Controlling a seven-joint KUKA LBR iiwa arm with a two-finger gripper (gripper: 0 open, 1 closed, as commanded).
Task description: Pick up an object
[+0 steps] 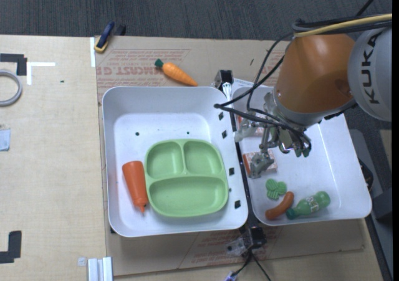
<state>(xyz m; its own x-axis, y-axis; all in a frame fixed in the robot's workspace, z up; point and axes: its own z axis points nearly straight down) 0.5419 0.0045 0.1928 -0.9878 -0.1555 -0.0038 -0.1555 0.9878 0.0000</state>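
My gripper (283, 144) hangs over the upper left part of the right bin (346, 149), under the orange wrist band. A small orange and white packet (258, 163) lies just below and to the left of it. Further toward the front of that bin lie a green leafy toy (275, 189), a red sausage (278, 206) and a green bottle (310, 205). Cables and the wrist hide the gripper's tips, and I see nothing clearly held.
The left bin (118, 118) holds a green divided plate (186, 177) and an orange carrot (134, 184) beside it. Another carrot (176, 73) lies on the cardboard behind the bins. A black clip (224, 78) sits at the bins' back junction.
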